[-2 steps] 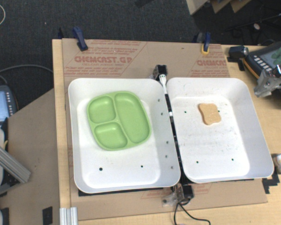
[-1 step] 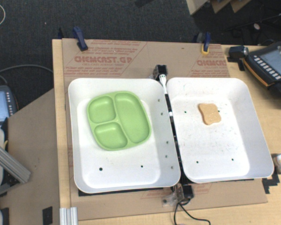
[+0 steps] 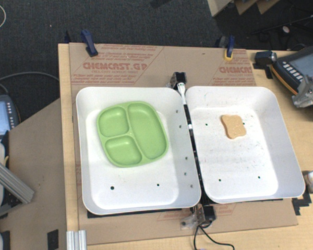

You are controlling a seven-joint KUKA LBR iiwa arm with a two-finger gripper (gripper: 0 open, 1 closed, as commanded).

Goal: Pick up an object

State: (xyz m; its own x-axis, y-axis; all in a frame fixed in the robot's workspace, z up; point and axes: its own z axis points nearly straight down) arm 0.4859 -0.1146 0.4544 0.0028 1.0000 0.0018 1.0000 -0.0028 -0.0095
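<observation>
A tan slice of toy bread [image 3: 233, 125] lies flat in the right white bin [image 3: 250, 176], toward its far side. A light green plate with three compartments [image 3: 132, 134] rests in the left white bin [image 3: 135, 191], a little left of that bin's middle.
The two bins sit side by side on a brown board [image 3: 146, 61] held by blue clamps at the back. A handheld control unit [image 3: 295, 69] lies at the right edge of the bench. Cables run off the front edge near the bins' seam.
</observation>
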